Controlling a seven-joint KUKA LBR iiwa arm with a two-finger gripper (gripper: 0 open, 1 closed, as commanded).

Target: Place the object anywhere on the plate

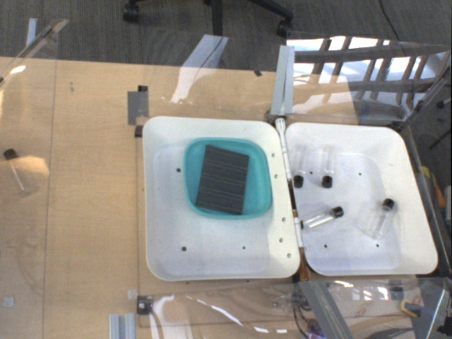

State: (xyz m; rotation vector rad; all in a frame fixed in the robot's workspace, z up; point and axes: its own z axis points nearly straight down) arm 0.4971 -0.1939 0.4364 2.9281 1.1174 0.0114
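— The dark grey, ribbed rectangular slab [223, 179]: where does it lie?

— Flat on the teal, rounded-square plastic plate [261, 182], near its middle, turned a little off the plate's edges. Teal shows on all sides of it.

— And the plate?

— In the left shallow white bin [166, 217], in the upper half, closer to the wall it shares with the right shallow white bin [353, 253].

— What is in that right one?

— Four clear vials with black caps. Two [297, 169] [325, 167] lie side by side near the shared wall, caps toward the camera. A third [321, 218] lies slantwise below them, and the fourth [378, 219] is apart, toward the right wall.

— Do any touch the slab?

— No, the bin walls stand between them. Both bins sit on the pale wooden worktop [70, 189].
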